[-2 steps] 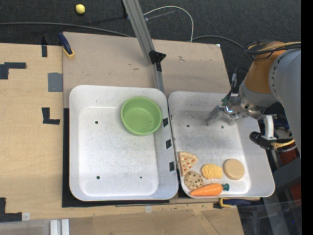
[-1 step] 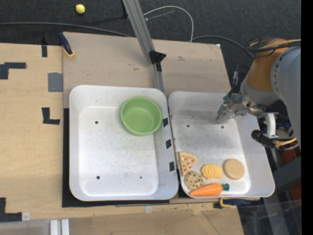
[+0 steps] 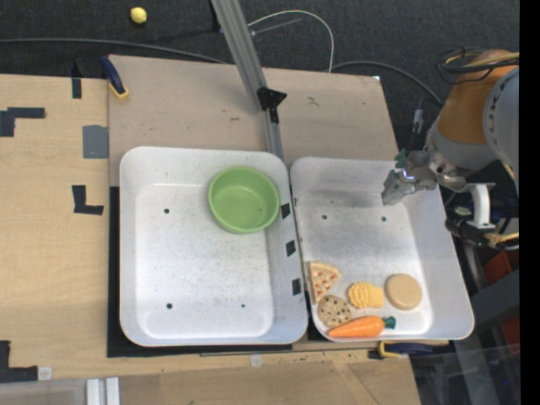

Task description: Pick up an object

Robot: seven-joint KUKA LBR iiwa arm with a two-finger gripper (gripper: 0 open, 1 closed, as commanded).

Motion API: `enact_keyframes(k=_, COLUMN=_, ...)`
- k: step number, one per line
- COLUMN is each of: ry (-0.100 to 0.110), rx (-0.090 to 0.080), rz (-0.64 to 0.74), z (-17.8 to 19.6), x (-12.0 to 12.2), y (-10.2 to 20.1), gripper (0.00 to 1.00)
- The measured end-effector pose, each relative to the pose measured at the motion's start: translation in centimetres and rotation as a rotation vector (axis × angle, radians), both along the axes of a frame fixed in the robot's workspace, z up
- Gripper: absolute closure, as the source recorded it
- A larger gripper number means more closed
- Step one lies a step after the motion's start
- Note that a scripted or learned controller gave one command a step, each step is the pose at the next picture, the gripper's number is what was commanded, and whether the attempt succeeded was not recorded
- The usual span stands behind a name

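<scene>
Along the front of the right bin [image 3: 363, 234] lie a pizza slice [image 3: 321, 278], a chocolate-chip cookie [image 3: 334, 310], a yellow corn piece [image 3: 365, 294], a tan round biscuit [image 3: 403, 292] and an orange carrot [image 3: 360, 327]. A green bowl [image 3: 244, 199] sits at the back right of the left bin [image 3: 169, 251]. My gripper [image 3: 395, 188] hangs over the right bin's back right part, well away from the food, with nothing seen between its fingers.
A grey metal pole [image 3: 245, 45] slants down to the gap between the bins at the back. Cables run across the dark floor behind the bench. A small yellow ball [image 3: 138, 14] lies on the floor at the far left.
</scene>
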State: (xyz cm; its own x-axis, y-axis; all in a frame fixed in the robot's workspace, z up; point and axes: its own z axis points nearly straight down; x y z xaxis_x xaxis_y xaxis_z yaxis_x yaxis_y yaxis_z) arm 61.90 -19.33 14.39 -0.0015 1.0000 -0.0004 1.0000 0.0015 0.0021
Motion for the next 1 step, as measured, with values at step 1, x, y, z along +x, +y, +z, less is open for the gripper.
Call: enact_keyframes(k=1, ry=-0.001, rx=-0.001, rz=-0.001, z=4.44, x=-0.33, y=-0.40, gripper=1.00)
